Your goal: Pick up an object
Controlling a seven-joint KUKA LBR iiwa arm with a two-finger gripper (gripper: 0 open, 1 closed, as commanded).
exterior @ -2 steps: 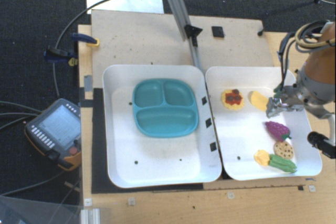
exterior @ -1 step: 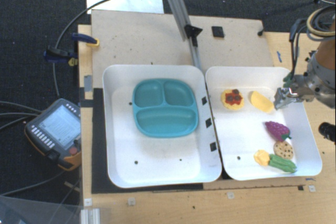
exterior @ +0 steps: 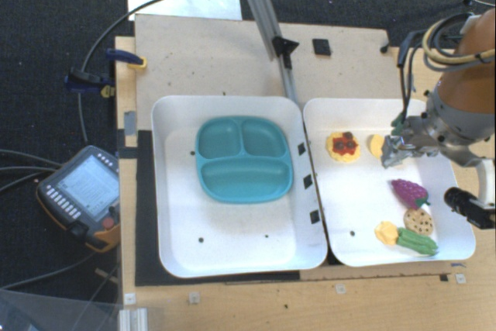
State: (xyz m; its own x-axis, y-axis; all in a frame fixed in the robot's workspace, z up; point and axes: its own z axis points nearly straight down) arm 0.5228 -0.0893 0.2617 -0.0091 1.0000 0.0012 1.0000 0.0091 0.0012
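Yellow toy (exterior: pixel 376 145) near right bin's (exterior: pixel 341 244) far edge, beside gripper (exterior: pixel 390 153) (finger state cannot be told): likely light, stiff, slippery plastic; grip across its width.

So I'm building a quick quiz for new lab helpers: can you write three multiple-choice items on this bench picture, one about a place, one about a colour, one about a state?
1. Where does the divided plate lie?
A. In the left bin
B. In the right bin
C. On the carpet

2. What colour is that plate?
A. Red
B. Teal
C. Black

3. How does the claw stand to the purple toy?
A. It has the toy lifted high above the bin
B. It is apart from the toy, which lies on the bin floor
C. It presses the toy onto the plate

Answers:
1 A: the plate rests inside the left bin.
2 B: it is blue-green all over.
3 B: the claw sits above and left of the toy in the picture, near a yellow piece, in the right bin.
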